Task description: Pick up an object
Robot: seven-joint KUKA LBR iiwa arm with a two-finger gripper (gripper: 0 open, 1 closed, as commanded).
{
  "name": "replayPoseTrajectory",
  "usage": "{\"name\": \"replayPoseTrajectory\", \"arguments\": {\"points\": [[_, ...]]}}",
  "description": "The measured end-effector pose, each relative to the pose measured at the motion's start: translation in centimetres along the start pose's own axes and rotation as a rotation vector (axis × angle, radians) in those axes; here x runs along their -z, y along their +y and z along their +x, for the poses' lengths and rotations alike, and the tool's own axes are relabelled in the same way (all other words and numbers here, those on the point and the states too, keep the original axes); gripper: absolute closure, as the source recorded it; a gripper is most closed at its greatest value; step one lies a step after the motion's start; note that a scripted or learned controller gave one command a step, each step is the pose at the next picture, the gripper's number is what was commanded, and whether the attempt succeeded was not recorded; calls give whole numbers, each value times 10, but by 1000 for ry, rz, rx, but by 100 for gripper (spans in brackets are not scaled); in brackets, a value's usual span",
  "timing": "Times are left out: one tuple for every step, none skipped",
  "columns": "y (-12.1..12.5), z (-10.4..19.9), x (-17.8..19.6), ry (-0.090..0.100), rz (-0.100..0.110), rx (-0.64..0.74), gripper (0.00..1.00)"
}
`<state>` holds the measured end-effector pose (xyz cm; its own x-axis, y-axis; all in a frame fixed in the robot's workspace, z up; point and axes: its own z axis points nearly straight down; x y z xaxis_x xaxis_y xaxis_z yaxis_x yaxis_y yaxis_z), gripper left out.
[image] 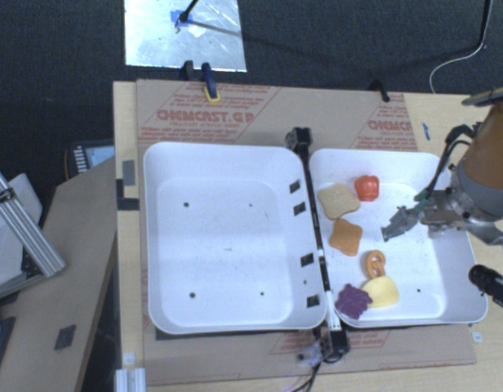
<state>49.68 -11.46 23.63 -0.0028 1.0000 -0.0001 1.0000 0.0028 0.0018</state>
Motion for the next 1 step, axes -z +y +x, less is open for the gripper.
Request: {"name": "replayPoseTrajectory", "arguments": {"points": [[-10,-90,160,-12,-19,-9,0]]}}
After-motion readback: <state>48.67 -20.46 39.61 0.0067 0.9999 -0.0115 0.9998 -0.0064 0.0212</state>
